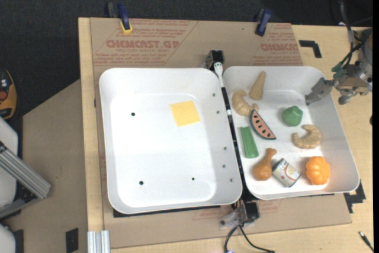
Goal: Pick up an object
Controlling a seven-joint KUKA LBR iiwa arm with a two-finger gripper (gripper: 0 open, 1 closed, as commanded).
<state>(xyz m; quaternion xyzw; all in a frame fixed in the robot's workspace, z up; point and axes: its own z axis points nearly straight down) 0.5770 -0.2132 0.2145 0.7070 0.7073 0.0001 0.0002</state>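
The right bin (346, 145) holds several toy foods: a cone (257, 86), a beige pastry (241, 102), a watermelon slice (261, 124), a green round piece (291, 115), a croissant (307, 137), a green stick (249, 142), a drumstick (265, 164), a small can (286, 173) and an orange pumpkin (317, 170). My gripper (330, 93) hovers over that bin's far right corner. It is open, with nothing between its fingers (315, 91). The green round piece lies just to its lower left.
The left bin (118, 145) holds a flat yellow square (185, 113). Both bins rest on a brown board (195, 38) held by blue clamps (124, 15) at the back. A black bracket (215, 58) sits between the bins at the far side.
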